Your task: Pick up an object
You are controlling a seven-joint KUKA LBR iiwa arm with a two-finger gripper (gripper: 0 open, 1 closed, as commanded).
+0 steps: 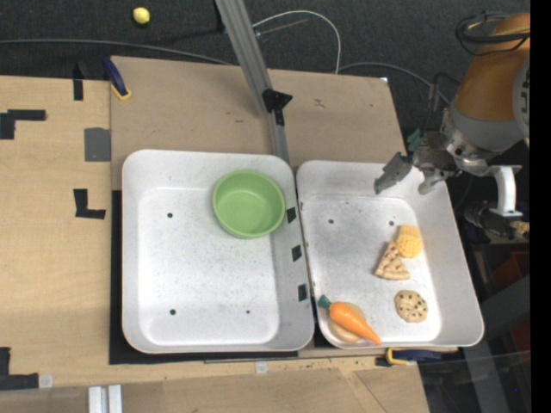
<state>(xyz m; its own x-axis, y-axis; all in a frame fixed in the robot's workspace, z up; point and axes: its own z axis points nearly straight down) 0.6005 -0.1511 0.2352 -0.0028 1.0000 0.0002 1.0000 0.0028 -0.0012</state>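
The approach step is in hand: the gripper hangs with fingers spread and nothing between them at the right bin's one o'clock rim. Next, descend toward the corn cob at six o'clock.

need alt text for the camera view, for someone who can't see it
A grey and orange robot arm holds its open gripper over the top edge of the right white bin, gripping nothing. That bin holds a carrot, a cookie, a waffle wedge and a yellow corn piece. The left bin holds a green bowl.
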